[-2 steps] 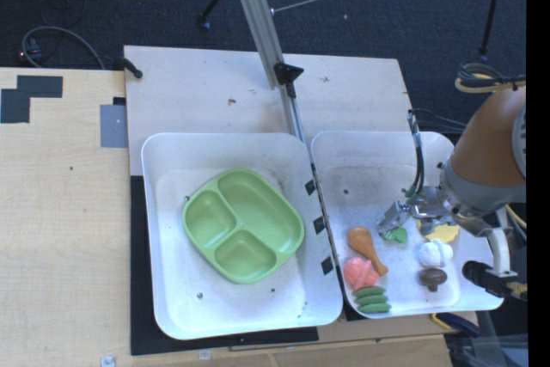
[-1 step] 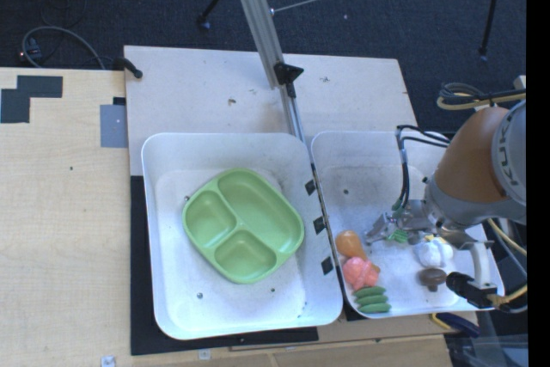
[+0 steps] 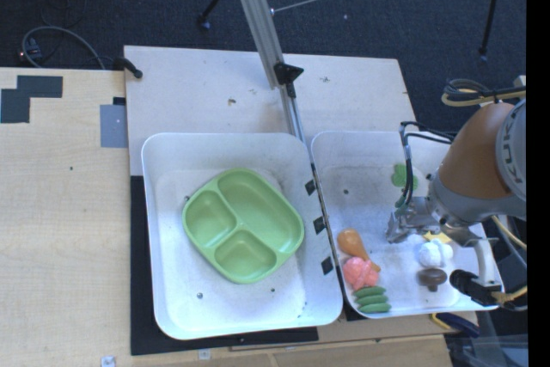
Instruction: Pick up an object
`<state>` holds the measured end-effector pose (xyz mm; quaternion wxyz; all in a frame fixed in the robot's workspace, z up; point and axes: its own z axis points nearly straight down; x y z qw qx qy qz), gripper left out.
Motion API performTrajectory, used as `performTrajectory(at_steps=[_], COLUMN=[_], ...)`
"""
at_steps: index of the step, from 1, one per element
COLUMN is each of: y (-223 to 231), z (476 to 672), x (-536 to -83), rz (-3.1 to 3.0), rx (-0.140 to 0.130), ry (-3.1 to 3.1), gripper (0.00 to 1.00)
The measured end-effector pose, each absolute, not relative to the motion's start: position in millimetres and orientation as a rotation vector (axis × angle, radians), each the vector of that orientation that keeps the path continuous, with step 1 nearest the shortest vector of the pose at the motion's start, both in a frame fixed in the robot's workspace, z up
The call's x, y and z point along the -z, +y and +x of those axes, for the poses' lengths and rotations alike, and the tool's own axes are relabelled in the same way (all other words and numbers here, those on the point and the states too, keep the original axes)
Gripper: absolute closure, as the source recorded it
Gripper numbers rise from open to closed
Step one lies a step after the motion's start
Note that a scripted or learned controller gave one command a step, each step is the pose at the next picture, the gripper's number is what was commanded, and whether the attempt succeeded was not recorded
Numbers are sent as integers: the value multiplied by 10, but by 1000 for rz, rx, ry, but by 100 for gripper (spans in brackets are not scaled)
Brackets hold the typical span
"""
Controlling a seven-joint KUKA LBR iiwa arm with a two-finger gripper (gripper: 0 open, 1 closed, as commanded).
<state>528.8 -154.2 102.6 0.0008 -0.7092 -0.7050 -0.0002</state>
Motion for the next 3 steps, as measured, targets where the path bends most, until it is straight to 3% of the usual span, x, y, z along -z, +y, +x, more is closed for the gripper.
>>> performTrajectory(at_steps=[3], y=[-1653], z=[5306], x=[-2775], rz=[-2222], rx=[3], ry=[-2226], gripper=[100])
